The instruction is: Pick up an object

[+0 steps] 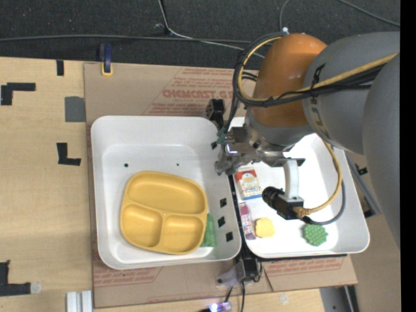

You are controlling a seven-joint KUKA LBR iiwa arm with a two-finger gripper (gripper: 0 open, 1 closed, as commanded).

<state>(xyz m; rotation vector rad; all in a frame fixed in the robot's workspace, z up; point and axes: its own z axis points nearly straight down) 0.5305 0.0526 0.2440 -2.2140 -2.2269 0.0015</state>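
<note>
Nearest, in the right bin (354, 239), smooth white plastic: a knobbly green lump (315, 234) and a small rounded yellow piece (264, 227), apart from each other, with a flat printed red-and-white packet (249, 184) just behind the yellow piece. In the left bin (104, 174), a glossy yellow three-compartment tray (162, 211) lies with a green scrap (209, 231) at its right edge. Farther back, the gripper (235, 153) hangs over the bins' shared wall beneath the orange band (286, 64), no object visibly held; whether it is open or closed, cannot tell.

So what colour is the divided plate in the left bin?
Yellow: the divided plate shows clearly in the camera view.
</note>
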